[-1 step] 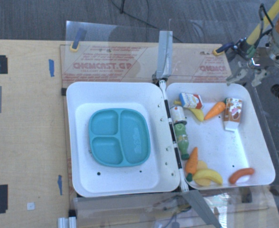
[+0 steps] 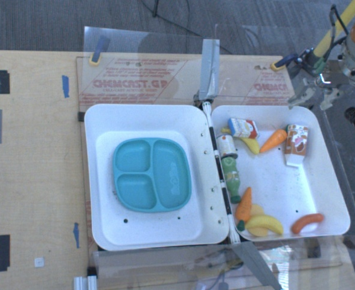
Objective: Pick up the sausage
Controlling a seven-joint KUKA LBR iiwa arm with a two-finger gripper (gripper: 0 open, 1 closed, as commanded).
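The sausage [image 2: 307,223] is a short orange-red link lying flat in the near right corner of the right bin [image 2: 322,180], close to its front wall. My gripper [image 2: 314,98] hangs at the far right, over the back rim of that bin and well away from the sausage. Its two fingers stand apart, open, with nothing between them.
The right bin also holds a brown and white carton [image 2: 296,144], a carrot [image 2: 273,140], a small milk carton [image 2: 243,127], a green bottle [image 2: 229,168], a second carrot [image 2: 244,205] and a yellow banana [image 2: 265,225] just left of the sausage. A blue divided plate [image 2: 152,174] lies in the left bin.
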